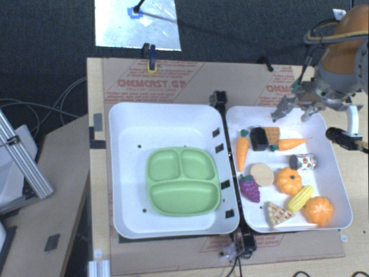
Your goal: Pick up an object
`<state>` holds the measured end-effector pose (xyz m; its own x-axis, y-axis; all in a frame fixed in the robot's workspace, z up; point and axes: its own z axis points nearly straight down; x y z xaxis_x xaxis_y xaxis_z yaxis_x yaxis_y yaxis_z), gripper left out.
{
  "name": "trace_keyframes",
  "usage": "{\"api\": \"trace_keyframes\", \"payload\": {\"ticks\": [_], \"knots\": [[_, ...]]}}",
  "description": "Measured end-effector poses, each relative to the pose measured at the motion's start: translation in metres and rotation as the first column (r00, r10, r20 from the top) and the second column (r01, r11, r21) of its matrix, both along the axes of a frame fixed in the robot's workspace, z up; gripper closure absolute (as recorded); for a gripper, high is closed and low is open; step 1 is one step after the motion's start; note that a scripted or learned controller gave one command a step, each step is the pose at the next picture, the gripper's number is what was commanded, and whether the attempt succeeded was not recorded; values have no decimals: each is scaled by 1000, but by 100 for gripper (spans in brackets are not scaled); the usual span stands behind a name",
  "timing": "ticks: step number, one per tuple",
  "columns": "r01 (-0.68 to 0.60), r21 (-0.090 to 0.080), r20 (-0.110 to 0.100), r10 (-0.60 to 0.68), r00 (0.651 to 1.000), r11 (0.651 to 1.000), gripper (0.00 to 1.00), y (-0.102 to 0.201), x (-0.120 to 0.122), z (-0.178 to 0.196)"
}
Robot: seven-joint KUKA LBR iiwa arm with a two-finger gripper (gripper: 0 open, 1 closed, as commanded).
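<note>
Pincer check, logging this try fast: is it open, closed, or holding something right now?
Pincer: open, holding nothing, above the far edge of the right bin.

Even, fairly bright light falls from above, and shadows under the toys are short and soft. The white bins (173,120) come close to washing out, their walls losing detail. A metal sheet (137,16) at the top throws pale glare. The picture is slightly soft and grainy; the dark floor around the surface (173,77) holds little detail.
</note>
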<state>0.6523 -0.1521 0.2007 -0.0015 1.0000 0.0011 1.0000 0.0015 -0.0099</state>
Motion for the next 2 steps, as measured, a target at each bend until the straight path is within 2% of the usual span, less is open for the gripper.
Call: {"api": "trace_keyframes", "payload": {"ticks": [1,2], "knots": [[-2,-2,12,2,1000,1000,0,0,3,7],[-1,-1,8,1,1000,1000,0,2,2,-55]]}}
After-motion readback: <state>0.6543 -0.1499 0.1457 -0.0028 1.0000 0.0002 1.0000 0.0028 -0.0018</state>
